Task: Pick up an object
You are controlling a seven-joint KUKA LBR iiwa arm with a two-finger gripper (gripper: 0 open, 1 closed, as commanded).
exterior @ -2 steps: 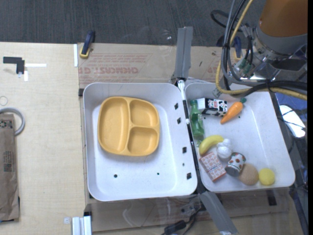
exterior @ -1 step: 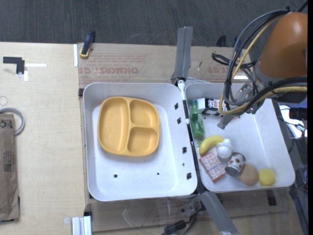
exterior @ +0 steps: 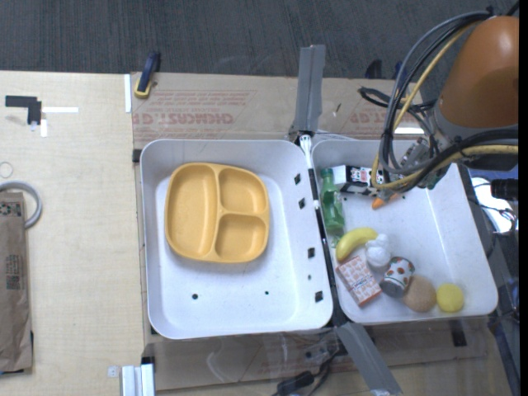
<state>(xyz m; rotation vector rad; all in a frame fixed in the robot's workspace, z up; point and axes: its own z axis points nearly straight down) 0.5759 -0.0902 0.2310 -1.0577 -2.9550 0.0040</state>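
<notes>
The grey arm with its orange band (exterior: 495, 64) leans in over the far corner of the right-hand shallow white bin (exterior: 462, 229), trailing a bundle of black and yellow cables. Its two-finger gripper (exterior: 394, 180) sits low among that cabling, near the bin's back wall, and whether it is apart or together I cannot tell — wires and bracketry hide it. Nothing can be seen clamped in it.

The candidates lie toward the viewer from the gripper, in the bin's near half: a yellow plastic banana (exterior: 356, 240), a small white bottle-like piece (exterior: 378, 253) touching it, a flat red-and-white printed carton (exterior: 359, 280), a dark rounded patterned object (exterior: 397, 276), a tan egg-shaped lump (exterior: 420, 294) and a small yellow ball (exterior: 450, 298). To the gripper's left along the divider stands a green crinkled packet (exterior: 332, 209), and a tiny orange bit (exterior: 377, 204) lies just below the tool.

The other bin (exterior: 157, 246), beyond the divider, carries a yellow 3-compartment plastic plate (exterior: 218, 212) — well apart from the tool.

The step in hand looks like choosing and approaching a target. To do it well, I would go for the yellow ball: it sits alone at the cluster's outer end, so the tool can straddle it without nudging neighbours. The banana group is crowded, and the flat carton offers little to pinch.
</notes>
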